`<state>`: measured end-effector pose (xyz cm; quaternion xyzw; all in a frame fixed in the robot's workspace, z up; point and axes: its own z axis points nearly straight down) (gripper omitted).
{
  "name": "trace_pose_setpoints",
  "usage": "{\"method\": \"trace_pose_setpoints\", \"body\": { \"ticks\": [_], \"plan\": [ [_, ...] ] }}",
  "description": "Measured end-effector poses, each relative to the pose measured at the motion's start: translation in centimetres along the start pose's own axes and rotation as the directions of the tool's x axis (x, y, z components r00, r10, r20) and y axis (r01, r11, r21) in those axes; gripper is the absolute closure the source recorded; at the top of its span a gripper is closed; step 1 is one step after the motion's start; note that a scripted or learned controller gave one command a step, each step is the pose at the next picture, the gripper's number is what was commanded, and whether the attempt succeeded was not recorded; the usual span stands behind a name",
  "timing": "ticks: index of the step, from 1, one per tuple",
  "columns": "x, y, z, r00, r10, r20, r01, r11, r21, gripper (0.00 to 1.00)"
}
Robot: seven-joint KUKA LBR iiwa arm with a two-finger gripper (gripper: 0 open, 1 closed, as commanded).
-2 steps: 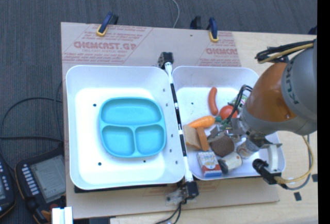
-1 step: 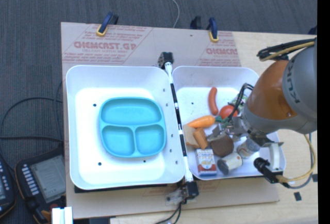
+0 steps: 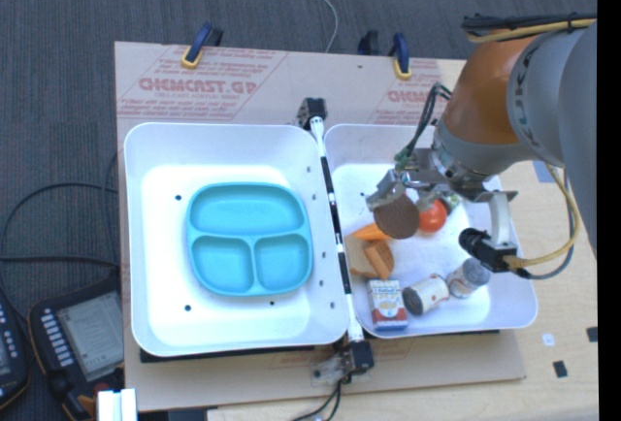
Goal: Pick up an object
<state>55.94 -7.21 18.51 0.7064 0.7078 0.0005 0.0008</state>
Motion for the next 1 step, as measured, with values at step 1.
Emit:
{"method": "trace_pose_setpoints", "body": {
  "ticks": [1],
  "plan": [
    [6.67, -2.48, 0.1, 1.0, 0.001, -0.001, -0.001, 1.0, 0.004, 1.0]
  ]
}}
